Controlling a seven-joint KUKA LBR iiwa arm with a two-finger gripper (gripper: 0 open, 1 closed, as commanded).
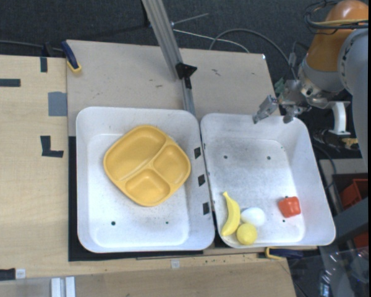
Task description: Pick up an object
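Down at the near edge of the right bin [309,166] sit the small things: a banana [230,213] lying lengthwise, curved, with a lemon [247,233] just beside its lower end and a white egg [253,216] touching the lemon from above. A red block [289,206] sits apart from them, further right in the same bin, near the right wall. The rest of that bin's floor is bare and speckled with dark marks.

The left bin [89,166] holds a yellow divided plate [147,164], turned at an angle, three compartments showing, lying flat around the middle.

The arm [334,42] comes in from the upper right, its orange band up top. The gripper [276,109] hangs over the far rim of the right bin, well apart from the banana, the egg, the lemon and the block. Its two dark fingers stand apart with nothing between them.

A grey metal pole [167,39] slants down to the gap between the bins.
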